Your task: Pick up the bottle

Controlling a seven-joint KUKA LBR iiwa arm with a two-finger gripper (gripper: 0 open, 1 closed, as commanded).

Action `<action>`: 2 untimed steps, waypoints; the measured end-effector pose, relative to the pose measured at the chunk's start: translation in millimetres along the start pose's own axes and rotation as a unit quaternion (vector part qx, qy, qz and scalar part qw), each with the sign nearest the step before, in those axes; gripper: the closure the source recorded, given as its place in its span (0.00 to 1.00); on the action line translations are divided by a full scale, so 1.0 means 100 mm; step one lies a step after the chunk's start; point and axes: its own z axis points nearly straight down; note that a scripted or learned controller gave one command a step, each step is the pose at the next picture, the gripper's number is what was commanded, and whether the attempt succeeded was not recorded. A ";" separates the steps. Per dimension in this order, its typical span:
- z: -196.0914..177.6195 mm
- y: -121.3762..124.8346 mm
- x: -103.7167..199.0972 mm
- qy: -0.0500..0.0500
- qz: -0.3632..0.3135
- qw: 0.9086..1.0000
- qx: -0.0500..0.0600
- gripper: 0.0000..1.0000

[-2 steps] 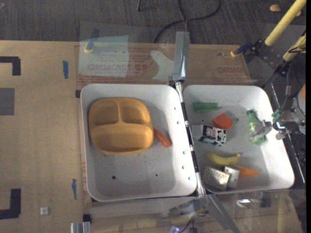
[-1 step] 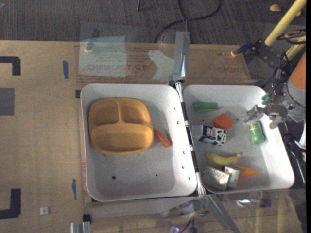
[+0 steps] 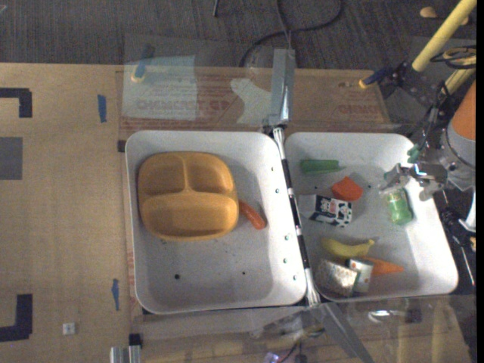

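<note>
A small green bottle (image 3: 398,207) lies in the right bin (image 3: 435,237), close to its right wall, with its pale top end pointing toward the back. My gripper (image 3: 412,178) hangs just behind and slightly right of the bottle's top end, reaching in over the bin's right wall. The gripper's metal parts overlap the bottle's upper tip, and I cannot see whether they touch it. The rest of the bottle rests on the bin floor.
The right bin also holds a green stick (image 3: 319,165), a red-orange block (image 3: 348,189), a black-and-white carton (image 3: 332,210), a banana (image 3: 346,246), a carrot (image 3: 386,265) and a silver can (image 3: 342,275). In the left bin (image 3: 219,278) sit a yellow divided plate (image 3: 187,195) and an orange piece (image 3: 253,215).
</note>
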 end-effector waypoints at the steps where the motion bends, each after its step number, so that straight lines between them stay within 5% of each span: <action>1: 0.91 0.24 -0.05 0.000 0.003 1.000 0.000 0.00; 2: 0.81 0.24 -0.06 0.000 0.003 1.000 0.000 1.00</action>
